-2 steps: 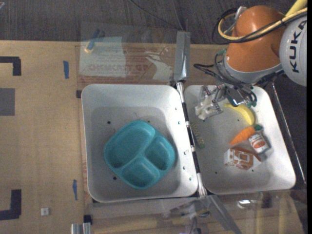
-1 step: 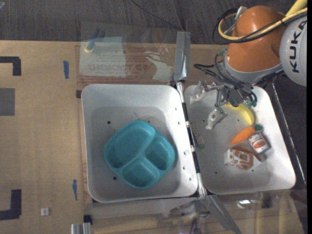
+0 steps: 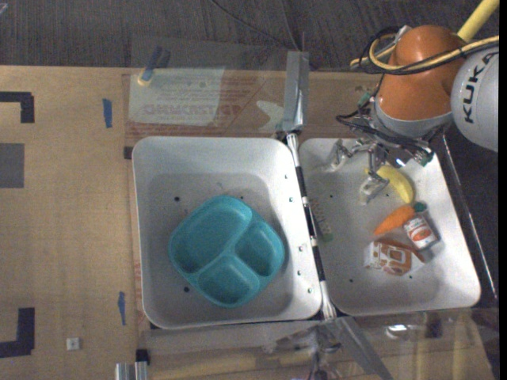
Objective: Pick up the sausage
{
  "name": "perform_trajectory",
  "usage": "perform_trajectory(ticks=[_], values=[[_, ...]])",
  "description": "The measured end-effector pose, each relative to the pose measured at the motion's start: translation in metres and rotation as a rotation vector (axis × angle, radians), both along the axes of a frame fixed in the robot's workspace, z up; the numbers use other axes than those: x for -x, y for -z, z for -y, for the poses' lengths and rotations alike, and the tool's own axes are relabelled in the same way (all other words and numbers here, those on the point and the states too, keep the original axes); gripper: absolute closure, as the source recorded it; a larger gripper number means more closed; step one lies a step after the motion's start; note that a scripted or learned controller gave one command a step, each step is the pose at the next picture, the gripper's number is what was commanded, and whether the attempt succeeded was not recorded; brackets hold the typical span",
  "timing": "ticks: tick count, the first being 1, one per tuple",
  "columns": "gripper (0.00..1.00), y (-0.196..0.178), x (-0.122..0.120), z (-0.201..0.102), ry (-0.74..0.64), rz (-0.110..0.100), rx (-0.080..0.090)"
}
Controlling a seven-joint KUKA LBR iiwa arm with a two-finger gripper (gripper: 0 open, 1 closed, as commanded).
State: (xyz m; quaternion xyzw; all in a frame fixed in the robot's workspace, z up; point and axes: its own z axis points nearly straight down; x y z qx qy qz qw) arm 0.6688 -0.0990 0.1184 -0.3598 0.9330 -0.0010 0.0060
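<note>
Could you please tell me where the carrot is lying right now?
The carrot lies in the right bin, toward its right side, just below the banana and touching the small can at its lower right.

The grey arm point(image 3: 478, 93) bears the letters "KUK" in black. The sheet point(image 3: 186, 95) on the counter carries print too blurred to read.

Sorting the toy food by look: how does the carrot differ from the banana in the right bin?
The carrot is orange with a green end; the banana is pale yellow. The carrot lies in the open, while the banana sits partly under the gripper. The carrot tapers to a point; the banana curves. Both lie in the right bin.
</note>
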Motion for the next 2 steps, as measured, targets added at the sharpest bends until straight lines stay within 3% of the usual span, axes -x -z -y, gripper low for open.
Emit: perform_trajectory(ticks=[1,2], values=[[0.0,0.029,0.034,0.004,-0.263,-0.001,0.004],[1.0,0.016,0.031,0.004,-0.256,0.011,0.001]])
